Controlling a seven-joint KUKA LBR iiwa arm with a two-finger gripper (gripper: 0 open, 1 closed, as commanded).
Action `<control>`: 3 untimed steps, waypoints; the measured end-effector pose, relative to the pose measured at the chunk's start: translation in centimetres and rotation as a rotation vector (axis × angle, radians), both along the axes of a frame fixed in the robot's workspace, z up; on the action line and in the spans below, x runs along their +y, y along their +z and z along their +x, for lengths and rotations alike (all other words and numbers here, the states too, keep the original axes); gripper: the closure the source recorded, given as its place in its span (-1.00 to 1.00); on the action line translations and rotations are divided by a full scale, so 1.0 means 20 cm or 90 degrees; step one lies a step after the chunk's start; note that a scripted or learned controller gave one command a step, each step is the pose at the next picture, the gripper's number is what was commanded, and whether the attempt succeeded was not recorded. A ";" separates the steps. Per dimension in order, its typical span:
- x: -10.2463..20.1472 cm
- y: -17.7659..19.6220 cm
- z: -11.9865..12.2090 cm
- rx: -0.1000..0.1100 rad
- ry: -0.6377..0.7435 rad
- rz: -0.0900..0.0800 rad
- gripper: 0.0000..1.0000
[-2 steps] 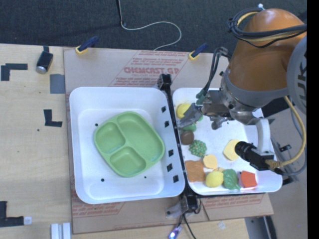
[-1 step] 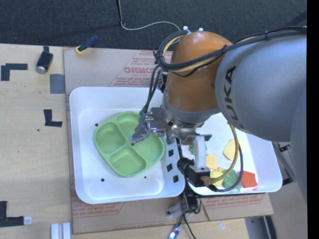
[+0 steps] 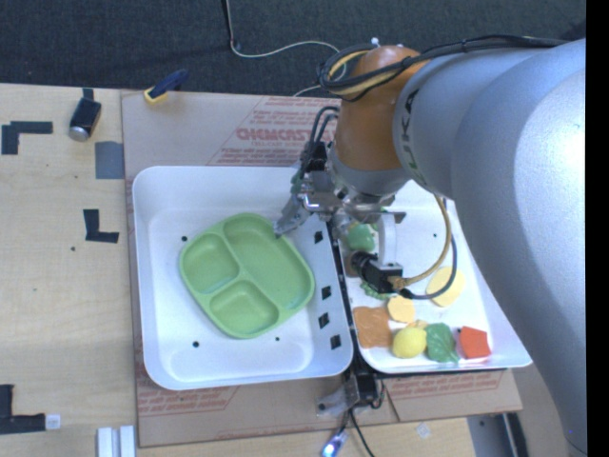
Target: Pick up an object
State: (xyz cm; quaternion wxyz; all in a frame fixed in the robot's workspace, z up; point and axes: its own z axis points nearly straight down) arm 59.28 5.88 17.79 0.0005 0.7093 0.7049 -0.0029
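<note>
The scene is evenly and brightly lit from above. Soft, faint shadows are cast inside the left bin (image 3: 152,255) beside the green tray (image 3: 245,274). The white bins are nearly washed out. The arm (image 3: 504,150), close to the lens, is rendered blurred; the bench (image 3: 57,284) is shown slightly grainy.

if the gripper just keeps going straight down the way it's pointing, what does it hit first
Most likely the small green object under the gripper, at the left edge of the right bin. Depth is hard to judge from this slanted view, so it could instead meet the divider between the bins.
</note>
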 end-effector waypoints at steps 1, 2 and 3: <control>0.20 0.57 -0.23 -0.006 0.008 0.005 -1.00; 0.20 1.49 -0.46 -0.013 0.007 0.006 -1.00; 0.32 0.83 -0.54 0.007 0.005 0.001 -1.00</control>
